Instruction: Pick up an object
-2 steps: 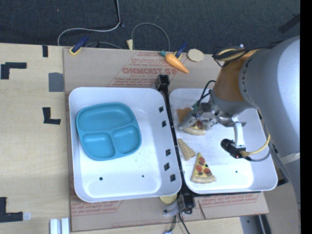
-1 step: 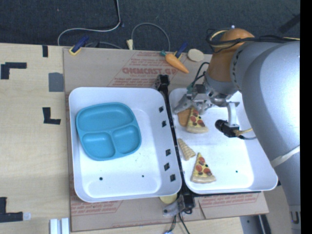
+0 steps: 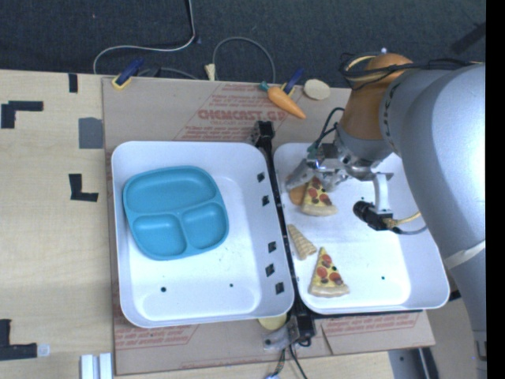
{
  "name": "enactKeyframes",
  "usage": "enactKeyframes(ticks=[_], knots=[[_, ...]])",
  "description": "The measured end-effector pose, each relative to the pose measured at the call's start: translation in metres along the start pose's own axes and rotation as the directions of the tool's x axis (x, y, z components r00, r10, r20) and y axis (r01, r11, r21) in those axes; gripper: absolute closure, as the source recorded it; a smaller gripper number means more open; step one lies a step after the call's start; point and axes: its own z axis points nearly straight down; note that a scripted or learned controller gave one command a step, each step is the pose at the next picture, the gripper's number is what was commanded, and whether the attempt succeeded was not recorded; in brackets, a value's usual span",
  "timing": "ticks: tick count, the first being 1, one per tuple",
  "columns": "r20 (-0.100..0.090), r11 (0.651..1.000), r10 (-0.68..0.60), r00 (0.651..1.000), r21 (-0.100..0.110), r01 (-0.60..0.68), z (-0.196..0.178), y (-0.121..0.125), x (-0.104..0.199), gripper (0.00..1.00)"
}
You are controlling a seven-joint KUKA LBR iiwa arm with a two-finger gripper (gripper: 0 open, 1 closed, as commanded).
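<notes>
Gripper sits low over the far part of the right bin. I cannot tell from this view whether it is spread or closed.

Task's thing: pizza slice, flat on the bin floor just on the near side of the gripper, narrow end toward it. I can't tell whether they touch. It is a tan wedge with a yellow top and red spots.

Nearer the front than the gripper: pale cone piece, then second pizza slice, each apart from the first.

Edges: the bin's wall shared with the left bin is near the gripper's left. There is bare white floor to the gripper's front right.

Blue divided plate is well left of the gripper. Toy carrot lies beyond it, outside the bins
</notes>
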Motion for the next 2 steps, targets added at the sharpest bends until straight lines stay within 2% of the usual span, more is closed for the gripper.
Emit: enactKeyframes(ticks=[1,2], knots=[[0.002,1.000,-0.001,1.000,0.000,0.001,-0.010,0.000,0.000,1.00],[-0.003,1.000,-0.001,1.000,-0.001,0.001,-0.104,-0.063,0.030,1.00]])
